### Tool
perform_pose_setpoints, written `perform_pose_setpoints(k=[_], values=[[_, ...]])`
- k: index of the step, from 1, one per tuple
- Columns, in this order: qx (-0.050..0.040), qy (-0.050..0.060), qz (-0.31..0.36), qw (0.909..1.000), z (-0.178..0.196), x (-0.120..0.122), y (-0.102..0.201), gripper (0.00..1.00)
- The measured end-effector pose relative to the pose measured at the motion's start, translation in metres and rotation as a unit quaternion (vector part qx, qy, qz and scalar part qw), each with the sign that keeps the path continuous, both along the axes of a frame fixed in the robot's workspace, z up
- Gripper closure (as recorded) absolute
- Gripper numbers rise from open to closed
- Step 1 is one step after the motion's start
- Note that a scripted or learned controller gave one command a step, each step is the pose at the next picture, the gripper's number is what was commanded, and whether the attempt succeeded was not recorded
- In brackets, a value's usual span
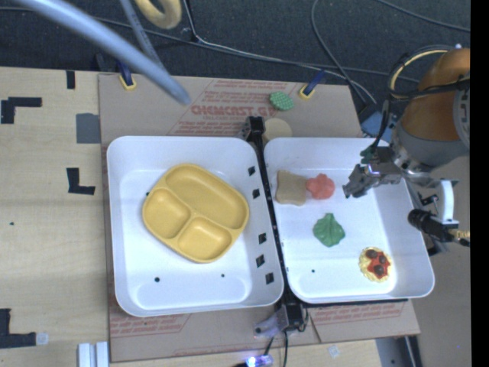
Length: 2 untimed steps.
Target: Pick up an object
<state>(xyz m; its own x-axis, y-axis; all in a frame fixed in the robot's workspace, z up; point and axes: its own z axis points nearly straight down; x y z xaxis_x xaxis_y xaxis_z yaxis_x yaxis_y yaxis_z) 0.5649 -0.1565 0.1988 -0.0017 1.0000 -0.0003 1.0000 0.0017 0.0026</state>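
The right bin (pixel 405 281) holds a tan bread-like piece (pixel 290 189), a pink-red lump (pixel 321 186) touching its right side, a green leafy piece (pixel 328 230) below them, and a small yellow tart with red topping (pixel 375 264) near the front right corner. My gripper (pixel 357 186) hangs over the right bin's upper right part, a short way right of the pink-red lump. Nothing is visible between its fingertips. The grey arm with its orange band (pixel 439 98) comes in from the right.
The left bin (pixel 126 281) holds a yellow divided plate (pixel 195 212). A small green object (pixel 281 100) lies on the cardboard behind the bins. Cables cross the dark surface at the back. A black clip row (pixel 263 205) joins the bins.
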Motion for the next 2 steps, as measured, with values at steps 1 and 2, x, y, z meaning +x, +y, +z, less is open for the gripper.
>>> perform_pose_setpoints(k=[1, 2], values=[[-0.0001, -0.001, 0.0, 1.0, 0.058, -0.008, 0.002, 1.0], [0.0004, 0.003, 0.001, 1.0, 0.042, -0.02, 0.049, 1.0]])
